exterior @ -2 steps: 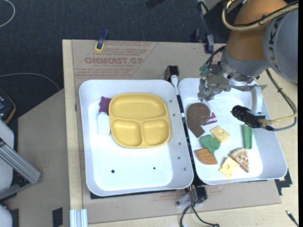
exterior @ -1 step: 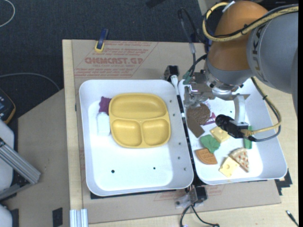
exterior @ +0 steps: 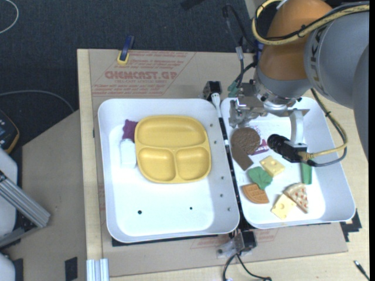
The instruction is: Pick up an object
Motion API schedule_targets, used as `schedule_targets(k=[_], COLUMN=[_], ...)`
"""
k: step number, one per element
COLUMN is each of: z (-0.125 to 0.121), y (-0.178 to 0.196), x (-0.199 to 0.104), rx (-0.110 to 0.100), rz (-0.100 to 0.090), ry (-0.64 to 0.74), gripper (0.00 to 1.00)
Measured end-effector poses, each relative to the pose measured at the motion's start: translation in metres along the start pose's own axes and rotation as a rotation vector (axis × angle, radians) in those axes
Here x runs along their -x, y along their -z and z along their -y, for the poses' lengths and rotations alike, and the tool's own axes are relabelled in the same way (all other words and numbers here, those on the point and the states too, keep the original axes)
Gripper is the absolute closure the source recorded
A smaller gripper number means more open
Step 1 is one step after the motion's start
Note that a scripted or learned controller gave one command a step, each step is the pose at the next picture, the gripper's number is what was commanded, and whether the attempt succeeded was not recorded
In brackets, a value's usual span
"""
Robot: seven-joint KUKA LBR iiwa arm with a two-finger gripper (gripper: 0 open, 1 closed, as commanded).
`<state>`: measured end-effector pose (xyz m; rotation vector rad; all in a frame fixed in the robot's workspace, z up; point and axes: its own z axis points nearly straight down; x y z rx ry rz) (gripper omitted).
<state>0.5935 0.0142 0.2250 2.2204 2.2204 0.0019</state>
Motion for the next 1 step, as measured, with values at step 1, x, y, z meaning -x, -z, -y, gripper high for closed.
schedule_targets(k=[1], z=[0.0097], y=[0.01], x=[-0.0005], rx=[-0.002], rz=[-0.002], ry=[-0.001], gripper=[1.0])
